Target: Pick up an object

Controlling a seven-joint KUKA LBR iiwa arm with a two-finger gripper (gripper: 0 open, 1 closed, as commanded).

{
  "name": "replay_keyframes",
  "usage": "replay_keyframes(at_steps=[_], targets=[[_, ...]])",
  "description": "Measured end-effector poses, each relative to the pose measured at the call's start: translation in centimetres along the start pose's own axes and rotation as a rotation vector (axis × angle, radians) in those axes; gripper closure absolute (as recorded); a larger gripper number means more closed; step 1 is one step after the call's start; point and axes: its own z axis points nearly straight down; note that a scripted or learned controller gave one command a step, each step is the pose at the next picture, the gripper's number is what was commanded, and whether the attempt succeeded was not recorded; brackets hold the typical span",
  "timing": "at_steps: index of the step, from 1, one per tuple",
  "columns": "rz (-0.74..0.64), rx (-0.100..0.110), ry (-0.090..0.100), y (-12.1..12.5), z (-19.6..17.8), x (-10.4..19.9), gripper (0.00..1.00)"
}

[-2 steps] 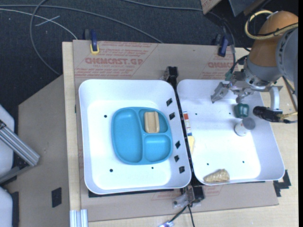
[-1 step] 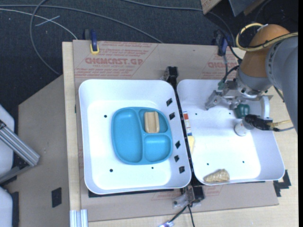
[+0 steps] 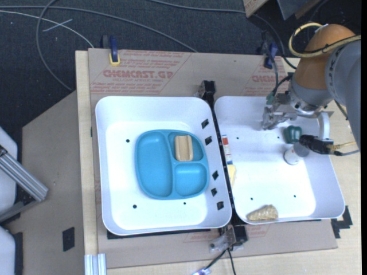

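The nearest candidate for picking, a small teal piece [image 3: 293,133], is lying on the floor of the right bin [image 3: 321,193], just at 4 o'clock from the claw [image 3: 273,119]. It is looking rounded and glossy, though its exact form is too small to make out. A pale round piece [image 3: 291,156] is sitting close at 6 o'clock from it. A tan crumpled lump [image 3: 262,213] is resting against the bin's 6 o'clock rim. The claw is hanging over the 12 o'clock part of this bin. The grey arm [image 3: 344,67] is coming in from 2 o'clock and covering it from above, so I cannot tell whether it is apart or together. A yellow scrap [image 3: 230,171] is showing only partly beside the bin's 9 o'clock wall. In the left bin [image 3: 114,199], a blue divided tray [image 3: 155,165] is carrying a tan block [image 3: 183,148] in its 1 o'clock compartment. White floor is lying bare through the middle of the right bin, between the pale piece and the lump. The tabletop [image 3: 149,67] is stretching past both bins toward 12 o'clock.
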Motion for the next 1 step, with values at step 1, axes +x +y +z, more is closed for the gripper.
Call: replay_keyframes(at_steps=[1], targets=[[0.001,-0.007,-0.003,0.28,-6.48,0.47,1.00]])
